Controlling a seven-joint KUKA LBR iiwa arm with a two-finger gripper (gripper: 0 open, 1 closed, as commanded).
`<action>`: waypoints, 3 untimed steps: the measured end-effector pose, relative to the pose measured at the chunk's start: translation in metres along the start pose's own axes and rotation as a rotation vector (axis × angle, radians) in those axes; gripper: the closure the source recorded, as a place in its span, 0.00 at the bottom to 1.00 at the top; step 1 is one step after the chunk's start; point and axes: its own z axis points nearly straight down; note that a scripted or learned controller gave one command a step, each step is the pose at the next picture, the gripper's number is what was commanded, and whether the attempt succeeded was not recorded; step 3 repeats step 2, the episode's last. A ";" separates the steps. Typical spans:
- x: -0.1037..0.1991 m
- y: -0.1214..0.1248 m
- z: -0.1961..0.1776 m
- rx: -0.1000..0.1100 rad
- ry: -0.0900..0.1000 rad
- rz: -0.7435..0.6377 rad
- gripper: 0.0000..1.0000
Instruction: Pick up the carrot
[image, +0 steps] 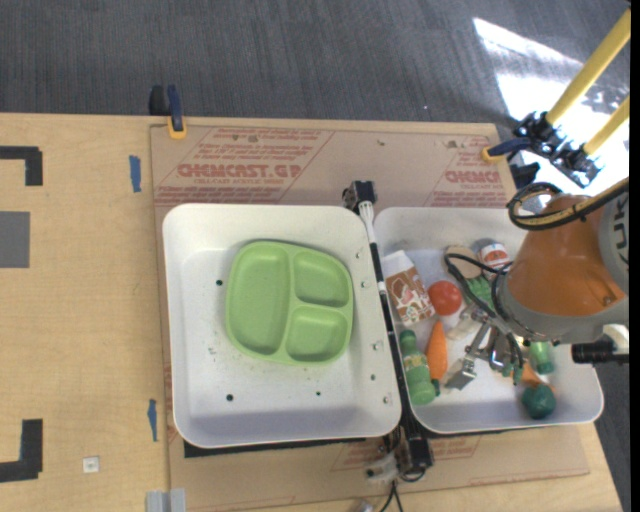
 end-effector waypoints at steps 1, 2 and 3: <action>0.002 0.010 0.000 0.002 -0.006 0.250 0.00; -0.054 0.012 0.001 -0.006 0.002 0.808 0.00; -0.054 0.012 0.001 -0.006 0.002 0.808 0.00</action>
